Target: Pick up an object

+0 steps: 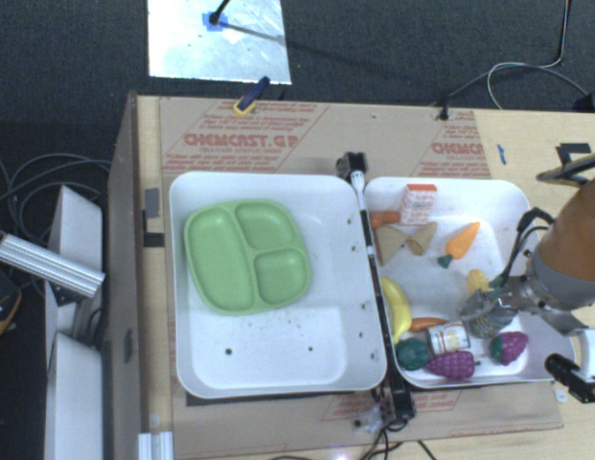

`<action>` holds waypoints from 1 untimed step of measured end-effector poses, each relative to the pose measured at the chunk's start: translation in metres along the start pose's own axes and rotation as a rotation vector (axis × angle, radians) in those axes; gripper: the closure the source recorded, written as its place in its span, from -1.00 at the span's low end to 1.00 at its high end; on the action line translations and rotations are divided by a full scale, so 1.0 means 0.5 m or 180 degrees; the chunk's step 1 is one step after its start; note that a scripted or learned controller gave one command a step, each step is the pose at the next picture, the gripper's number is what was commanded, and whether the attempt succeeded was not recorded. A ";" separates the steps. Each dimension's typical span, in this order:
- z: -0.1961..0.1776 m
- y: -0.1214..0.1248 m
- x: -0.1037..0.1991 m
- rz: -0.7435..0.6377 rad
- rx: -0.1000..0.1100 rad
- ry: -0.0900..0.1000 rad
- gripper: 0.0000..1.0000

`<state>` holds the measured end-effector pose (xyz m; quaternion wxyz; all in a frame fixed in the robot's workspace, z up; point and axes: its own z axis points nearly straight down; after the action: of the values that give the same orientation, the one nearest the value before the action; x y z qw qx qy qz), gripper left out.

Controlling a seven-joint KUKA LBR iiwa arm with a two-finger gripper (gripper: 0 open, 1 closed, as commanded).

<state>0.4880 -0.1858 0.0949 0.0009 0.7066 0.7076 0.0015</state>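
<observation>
My gripper reaches into the right bin from the right and hangs low over its front part. Just in front of it lies a small white-labelled bottle. A magenta strawberry is at its right and a small yellow piece just behind it. Along the front wall lie purple grapes and a dark green piece. A yellow banana lies by the bin's left wall. Nothing shows between the fingers.
Farther back in the right bin are a carrot, a tan wedge and an orange-and-white carton. The left bin holds a green divided plate. The arm's orange band overhangs the right bin's right edge.
</observation>
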 end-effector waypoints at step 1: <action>0.021 0.022 0.157 -0.0007 -0.0001 -0.0001 1.00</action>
<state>0.4989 -0.1071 0.0847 0.0011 0.7058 0.7084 0.0015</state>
